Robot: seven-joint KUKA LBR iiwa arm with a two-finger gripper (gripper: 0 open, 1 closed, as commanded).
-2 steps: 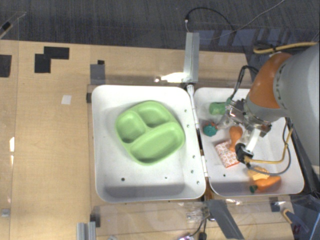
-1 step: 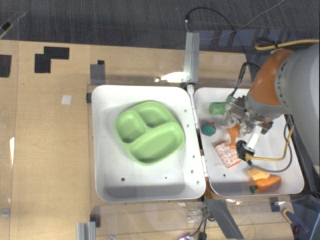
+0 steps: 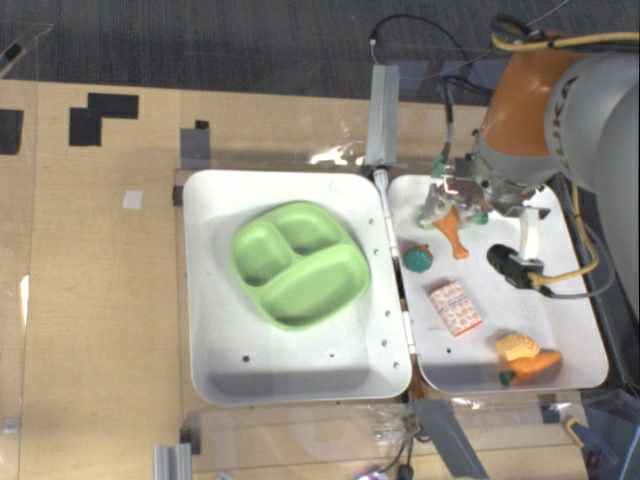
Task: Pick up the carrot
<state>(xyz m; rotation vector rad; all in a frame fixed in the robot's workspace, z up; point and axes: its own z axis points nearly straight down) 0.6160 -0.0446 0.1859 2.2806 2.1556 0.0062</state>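
Fingers of the gripper [image 3: 447, 206] close on the carrot [image 3: 453, 234] at its upper end, as we see it, in the right bin [image 3: 590, 353] near 11 o'clock. We see the carrot's long axis run from 11 to 5 o'clock, free end down-right. We can read no writing on the patterned pink box [image 3: 456, 308]. A green tray [image 3: 299, 262] lies in the left bin [image 3: 205, 298].

Green divided plate [image 3: 300, 263], orange carrot [image 3: 453, 234], red-and-white patterned box [image 3: 455, 308], both bins [image 3: 215, 368] white.
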